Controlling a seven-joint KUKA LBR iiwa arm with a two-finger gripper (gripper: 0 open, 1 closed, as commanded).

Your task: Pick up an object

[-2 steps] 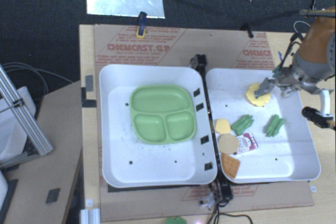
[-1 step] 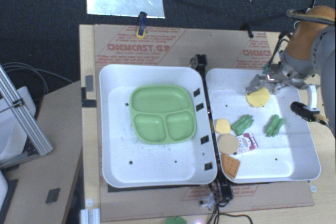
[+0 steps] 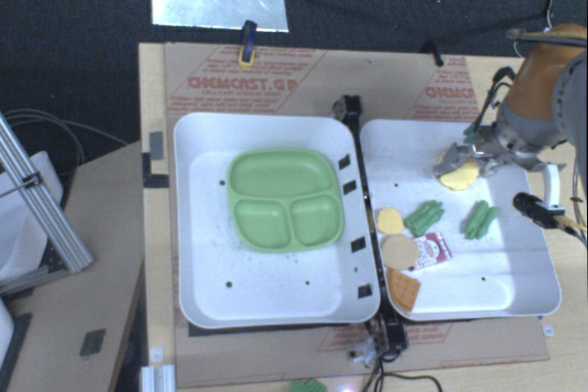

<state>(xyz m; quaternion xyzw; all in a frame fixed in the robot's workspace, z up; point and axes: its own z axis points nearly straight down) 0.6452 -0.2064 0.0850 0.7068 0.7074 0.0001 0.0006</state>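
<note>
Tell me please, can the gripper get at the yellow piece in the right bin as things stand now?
Probably yes. The gripper is directly at the yellow piece near the back of the right bin, and nothing lies over it. The nearest things, two green pieces, lie apart from it toward the front.

I see the loose objects in the right bin (image 3: pixel 542 289). A pale yellow piece (image 3: pixel 460 177) lies near the far wall, under the gripper (image 3: pixel 467 155). Two green pods (image 3: pixel 424 217) (image 3: pixel 480 219) lie mid-bin, apart. At the left wall: a yellow chip (image 3: pixel 390 220), a tan disc (image 3: pixel 400 252), a red-and-white packet (image 3: pixel 431 250) touching it, and an orange wafer (image 3: pixel 403 288).
</note>
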